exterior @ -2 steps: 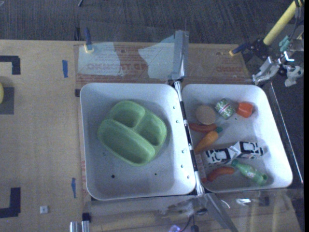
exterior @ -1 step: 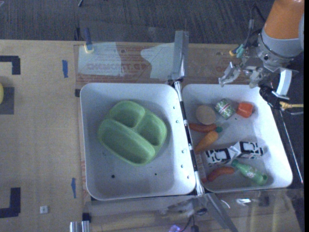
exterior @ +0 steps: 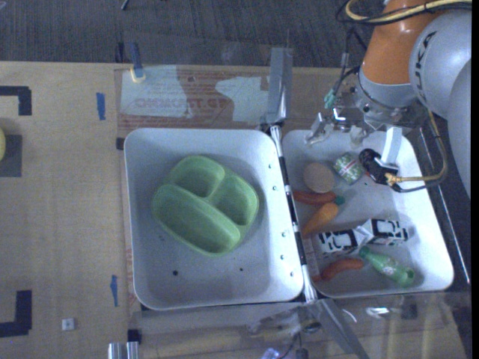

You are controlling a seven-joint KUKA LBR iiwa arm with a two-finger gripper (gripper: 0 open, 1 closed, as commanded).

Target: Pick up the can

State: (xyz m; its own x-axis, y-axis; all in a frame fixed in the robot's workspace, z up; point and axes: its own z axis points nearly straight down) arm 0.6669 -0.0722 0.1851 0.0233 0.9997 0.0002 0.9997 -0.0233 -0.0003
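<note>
So, closest to the camera was a green bottle (exterior: 386, 267) lying on its side in the near corner of the right bin (exterior: 428, 223), with a reddish sausage (exterior: 340, 268) just beside it on the left. Right behind those two lay a white carton with black patches (exterior: 338, 239). Further in, an orange carrot (exterior: 322, 217) sat tilted near the bin's left wall, and a second sausage (exterior: 314, 197) lay just behind it, close to a tan round thing (exterior: 319, 176) (egg? potato? couldn't tell).

The can (exterior: 346, 167), green and white with a bit of red, lay on its side in the far half of that bin, just beside the tan round thing.

The gripper (exterior: 337, 130) hung over the far end of the same bin, beyond the can and not touching it. Its fingers (exterior: 319, 130) looked spread apart with nothing between them.

The left bin (exterior: 150, 275) held a green divided plate (exterior: 206, 204). Both bins sat on a wooden table (exterior: 60, 200) with a few bits of blue tape (exterior: 100, 105).
</note>
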